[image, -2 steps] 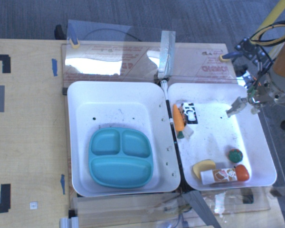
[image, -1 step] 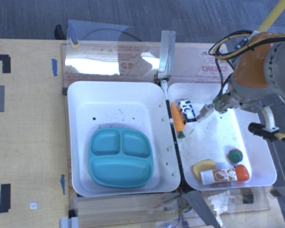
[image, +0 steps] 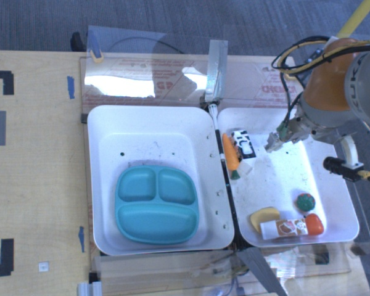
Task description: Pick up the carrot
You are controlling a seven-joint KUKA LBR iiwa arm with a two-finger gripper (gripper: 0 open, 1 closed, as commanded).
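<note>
The carrot (image: pixel 230 153) is orange with a green stub at its near end. It lies lengthwise against the left wall of the right bin (image: pixel 333 184), towards the back. My gripper (image: pixel 275 141) hangs over the back middle of the same bin, to the right of the carrot and well apart from it. A black and white box (image: pixel 242 144) sits between the two, right beside the carrot. Nothing shows in the gripper.
A teal divided plate (image: pixel 156 203) fills the front of the left bin (image: pixel 105 134). In the right bin's front corner lie a yellow piece (image: pixel 264 215), a white and red packet (image: pixel 285 228), a red-orange piece (image: pixel 315 224) and a green ball (image: pixel 305 201).
</note>
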